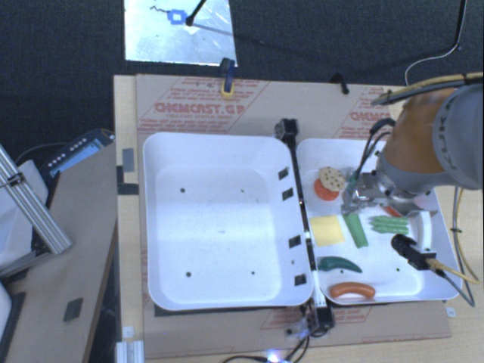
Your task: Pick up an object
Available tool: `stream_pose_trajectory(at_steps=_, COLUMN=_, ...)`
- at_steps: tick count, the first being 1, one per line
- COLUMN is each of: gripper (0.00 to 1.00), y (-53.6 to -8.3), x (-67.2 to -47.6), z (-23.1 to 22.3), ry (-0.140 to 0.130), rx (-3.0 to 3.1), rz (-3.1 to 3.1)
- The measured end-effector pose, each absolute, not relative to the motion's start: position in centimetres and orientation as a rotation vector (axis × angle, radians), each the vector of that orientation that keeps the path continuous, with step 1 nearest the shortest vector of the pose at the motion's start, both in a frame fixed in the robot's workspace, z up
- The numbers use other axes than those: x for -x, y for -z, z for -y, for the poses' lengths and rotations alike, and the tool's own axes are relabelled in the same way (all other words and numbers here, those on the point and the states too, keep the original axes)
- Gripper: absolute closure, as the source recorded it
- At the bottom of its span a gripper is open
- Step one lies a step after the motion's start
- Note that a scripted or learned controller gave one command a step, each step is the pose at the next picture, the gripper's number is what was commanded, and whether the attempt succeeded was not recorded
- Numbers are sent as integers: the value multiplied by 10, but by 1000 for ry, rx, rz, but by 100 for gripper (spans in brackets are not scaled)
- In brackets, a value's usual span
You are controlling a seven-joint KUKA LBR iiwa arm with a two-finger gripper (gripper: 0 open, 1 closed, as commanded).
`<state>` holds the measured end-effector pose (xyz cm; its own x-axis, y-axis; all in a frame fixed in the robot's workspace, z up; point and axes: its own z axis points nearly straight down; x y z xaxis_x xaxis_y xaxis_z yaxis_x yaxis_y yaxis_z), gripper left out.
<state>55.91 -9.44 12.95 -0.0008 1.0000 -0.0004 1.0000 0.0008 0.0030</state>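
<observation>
Camera view: gripper (355, 200) hangs low in the right bin (412, 284), just above the green stick (355, 230), whose long axis runs near-to-far; its grip cannot be told.

The two white bins (219, 225) sit on a brown board (197, 104) with red letters, a shiny silver sheet (178, 21) lies on the dark floor behind, and a metal bar (30, 206) leans at the left.
</observation>
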Motion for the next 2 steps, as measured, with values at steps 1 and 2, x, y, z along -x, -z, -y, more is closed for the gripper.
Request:
stream_pose_trajectory(at_steps=1, gripper=100, y=-131, x=-492, z=131, ry=4, rx=-2228, rz=-2220)
stream_pose_trajectory(at_steps=2, gripper=100, y=-250, x=-556, z=100, ry=-16, rx=-2200, rz=-2223)
